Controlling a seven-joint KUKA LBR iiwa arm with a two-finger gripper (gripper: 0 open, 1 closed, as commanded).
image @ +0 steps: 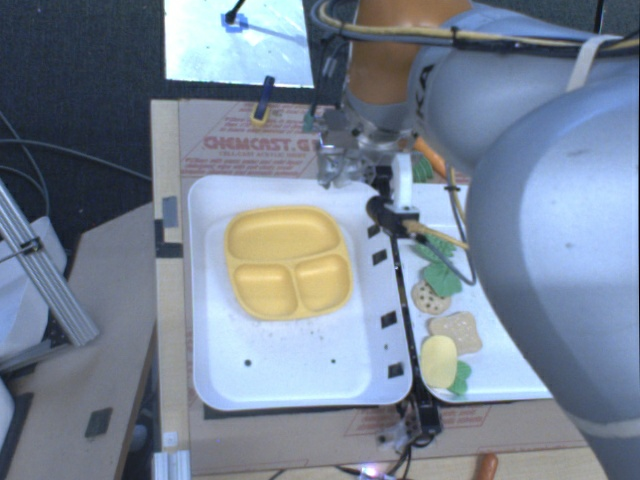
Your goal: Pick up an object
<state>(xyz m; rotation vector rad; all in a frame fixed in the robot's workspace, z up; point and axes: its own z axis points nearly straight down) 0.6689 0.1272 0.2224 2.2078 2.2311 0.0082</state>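
A yellow three-compartment plate (288, 261) lies flat in the left white bin (205, 298). In the right bin (505, 373), near its left wall, lie a chocolate-chip cookie (428, 296), a slice of toast (458, 330), a yellow oval piece (438, 360) on a green leaf (461, 377), and another green leafy piece (441, 274). My gripper (338, 166) hangs over the far edge of the left bin, close to the divide between the bins and just beyond the plate's far right corner. No object shows in it. The arm hides much of the right bin.
An orange piece (431, 154) peeks out beside the wrist at the right bin's far end. Behind the bins, a blue and yellow tool (263, 102) lies on the cardboard. A shiny metal sheet (235, 28) is farther back. An aluminium frame (45, 273) stands to the left.
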